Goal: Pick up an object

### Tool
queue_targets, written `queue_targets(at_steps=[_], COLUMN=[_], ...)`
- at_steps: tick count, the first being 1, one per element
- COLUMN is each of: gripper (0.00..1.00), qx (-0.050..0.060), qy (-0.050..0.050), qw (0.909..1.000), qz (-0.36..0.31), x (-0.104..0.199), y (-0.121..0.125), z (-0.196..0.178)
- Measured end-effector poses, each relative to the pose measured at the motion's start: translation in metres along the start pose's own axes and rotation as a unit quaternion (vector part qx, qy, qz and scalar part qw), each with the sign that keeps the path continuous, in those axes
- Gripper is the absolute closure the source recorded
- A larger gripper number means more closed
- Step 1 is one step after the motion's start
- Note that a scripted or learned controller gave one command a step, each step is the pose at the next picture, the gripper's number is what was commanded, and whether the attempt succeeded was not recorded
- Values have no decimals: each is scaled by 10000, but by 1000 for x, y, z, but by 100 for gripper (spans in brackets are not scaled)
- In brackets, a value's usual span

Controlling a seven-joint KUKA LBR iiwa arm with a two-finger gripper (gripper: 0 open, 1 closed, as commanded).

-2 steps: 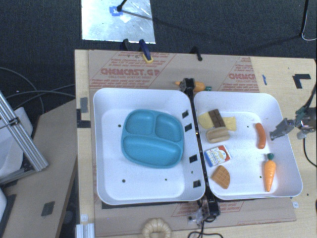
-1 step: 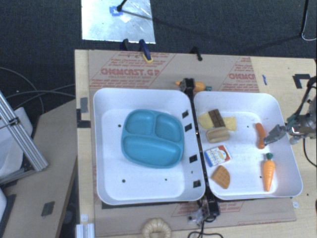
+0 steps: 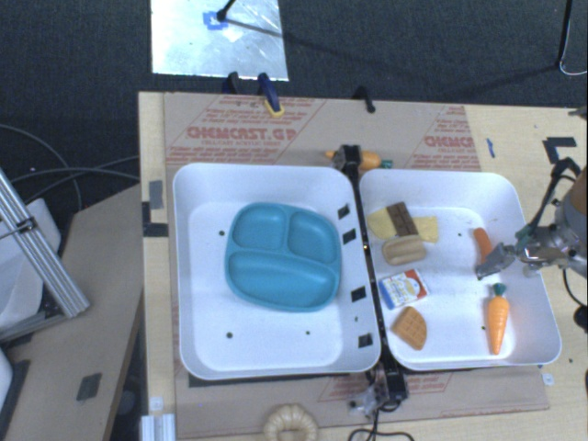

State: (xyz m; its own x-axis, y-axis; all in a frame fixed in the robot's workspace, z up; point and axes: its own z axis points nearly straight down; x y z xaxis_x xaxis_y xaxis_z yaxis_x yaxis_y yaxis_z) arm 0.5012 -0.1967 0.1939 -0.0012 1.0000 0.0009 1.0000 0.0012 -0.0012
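Left bin [image 3: 197, 246]: has a blue divided plate [image 3: 283, 254] sitting roughly in the middle, three compartments, nothing on it as far as I can see.
Right bin [image 3: 533, 237]: this is where all the toy food is.
Carrot [image 3: 497, 319]: orange with a little green top, lying near the bin's right wall, tip pointing toward the front edge. Just below the gripper, not touching it from what I can make out.
Waffle [image 3: 411, 327]: brownish wedge near the front left corner of the right bin.
Small carton [image 3: 404, 288]: white with red and blue print, just above the waffle.
Bread roll [image 3: 403, 250]: tan, sits right above the carton.
Cheese and chocolate [image 3: 401, 220]: yellow wedge with a dark brown bar lying on top, at the back left of the bin.
Orange stick thing [image 3: 482, 242]: small, just up-left of the gripper, can't tell what it is.
Gripper [image 3: 501, 263]: low over the right side of the right bin, coming in from the right edge. One dark finger [image 3: 491, 261] is visible; honestly can't tell whether the pincer is wide or narrow, and I see nothing held in it.
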Motion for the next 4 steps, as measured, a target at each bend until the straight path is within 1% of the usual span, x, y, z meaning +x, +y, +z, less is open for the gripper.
queue_targets(at_steps=[1, 2, 3, 4], gripper=[0, 0, 100, 100], qx=[10, -58, -126, -23], qy=[1, -26, -59, -11], qw=[10000, 10000, 9999, 10000], qz=[4, -4, -7, -14], x=[-9, -9, -11, -6], y=[-2, 1, 5, 4], z=[58, 105, 90, 46])
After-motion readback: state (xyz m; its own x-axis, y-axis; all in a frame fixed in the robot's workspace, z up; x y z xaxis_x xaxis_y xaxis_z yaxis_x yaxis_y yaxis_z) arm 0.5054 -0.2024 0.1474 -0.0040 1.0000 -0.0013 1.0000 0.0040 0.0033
